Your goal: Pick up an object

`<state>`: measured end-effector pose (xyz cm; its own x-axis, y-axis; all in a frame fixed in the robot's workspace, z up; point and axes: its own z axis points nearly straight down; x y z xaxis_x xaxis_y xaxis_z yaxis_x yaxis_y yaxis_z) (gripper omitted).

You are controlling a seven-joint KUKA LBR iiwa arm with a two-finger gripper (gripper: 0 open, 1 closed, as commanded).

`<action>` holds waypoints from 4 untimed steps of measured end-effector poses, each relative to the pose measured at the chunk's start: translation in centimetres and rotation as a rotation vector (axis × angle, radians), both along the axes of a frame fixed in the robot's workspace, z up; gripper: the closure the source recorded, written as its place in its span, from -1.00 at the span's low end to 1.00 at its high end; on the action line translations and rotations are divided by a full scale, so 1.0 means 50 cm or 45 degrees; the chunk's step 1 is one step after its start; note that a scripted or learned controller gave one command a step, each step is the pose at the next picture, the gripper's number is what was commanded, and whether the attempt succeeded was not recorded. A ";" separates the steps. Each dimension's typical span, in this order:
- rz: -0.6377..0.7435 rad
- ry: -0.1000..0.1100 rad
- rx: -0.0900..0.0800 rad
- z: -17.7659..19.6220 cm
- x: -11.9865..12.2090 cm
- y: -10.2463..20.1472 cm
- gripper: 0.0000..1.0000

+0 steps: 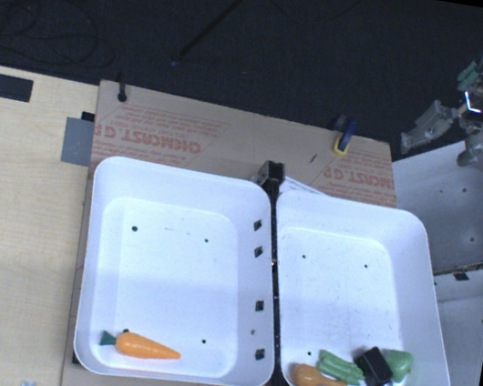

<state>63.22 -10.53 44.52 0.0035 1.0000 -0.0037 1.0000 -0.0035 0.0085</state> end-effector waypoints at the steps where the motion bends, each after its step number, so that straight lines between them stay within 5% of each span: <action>1: 0.023 0.031 0.010 -0.302 0.020 0.318 -1.00; 2: 0.007 0.017 0.004 -0.263 0.023 0.297 1.00; 3: 0.000 0.011 0.003 -0.223 0.023 0.187 1.00; 4: 0.002 0.018 0.005 -0.220 -0.071 0.128 1.00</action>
<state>59.69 -4.14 33.51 0.0021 1.0000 0.0001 1.0000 -0.0021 -0.0055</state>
